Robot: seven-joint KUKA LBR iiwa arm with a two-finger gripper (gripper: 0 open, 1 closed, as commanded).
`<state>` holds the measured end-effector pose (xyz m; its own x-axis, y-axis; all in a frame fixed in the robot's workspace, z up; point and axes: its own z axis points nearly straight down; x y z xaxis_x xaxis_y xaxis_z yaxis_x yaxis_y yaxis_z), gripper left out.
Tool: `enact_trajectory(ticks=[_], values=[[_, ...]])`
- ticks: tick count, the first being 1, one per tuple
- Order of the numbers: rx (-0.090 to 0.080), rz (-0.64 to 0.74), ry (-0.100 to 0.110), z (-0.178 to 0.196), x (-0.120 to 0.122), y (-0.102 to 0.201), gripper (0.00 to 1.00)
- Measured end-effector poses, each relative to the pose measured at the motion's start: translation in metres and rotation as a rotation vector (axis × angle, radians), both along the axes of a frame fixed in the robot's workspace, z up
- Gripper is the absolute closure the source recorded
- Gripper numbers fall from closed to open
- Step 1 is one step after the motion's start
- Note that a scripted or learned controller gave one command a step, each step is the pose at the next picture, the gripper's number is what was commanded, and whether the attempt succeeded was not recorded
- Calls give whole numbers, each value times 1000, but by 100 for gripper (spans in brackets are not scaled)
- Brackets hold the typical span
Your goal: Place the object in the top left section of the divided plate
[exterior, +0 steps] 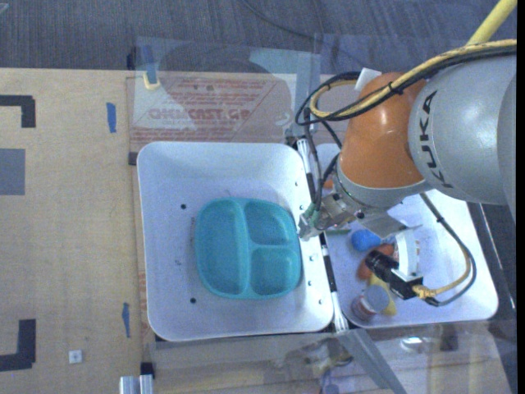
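Two bins: left bin (164, 167) and right bin (480, 290), side by side on the worktop (66, 220), touching along a shared wall.
Plate: teal divided plate (246, 249), flat near the middle of the left bin; one long section down its left side, two smaller ones on its right.
Target section: judged to be the upper end of the plate's left side, far from the shared wall.
Arm: grey arm (467, 121) reaching in from the right, orange band (381, 150) above the wrist, wrist hanging over the shared wall.
Jaws: low over the wall between the bins, just beside the plate's right edge; opening not readable from above, and nothing plainly seen between them.
Loose things: blue object (362, 239), white packet (408, 251), black-and-yellow item (395, 279) and round can (373, 302), all bunched in the right bin's left half.
Task's thing: not singled out; probably one of that bunch, the blue object lying nearest.
Direction from jaws: blue object to the right and slightly below, near but apart, on the other side of the wall from the plate.
Long axis: blue object stretched roughly left to right, though too small to be sure.
Key relation: pick lies right of the jaws, target left of them, so the carry likely crosses the wall and most of the plate.
Risk: crowding around the blue object, likely nudging of neighbours.
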<state>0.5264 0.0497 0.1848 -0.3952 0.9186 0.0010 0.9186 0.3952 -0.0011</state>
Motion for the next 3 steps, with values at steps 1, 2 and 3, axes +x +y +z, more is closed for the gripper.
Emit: enact_trajectory(ticks=[1, 2, 3], values=[[0, -374, 1, 5, -41, -45, 100], [-1, -411, -1, 39, 9, 47, 100], [-1, -217, 1, 45, -17, 10, 100]])
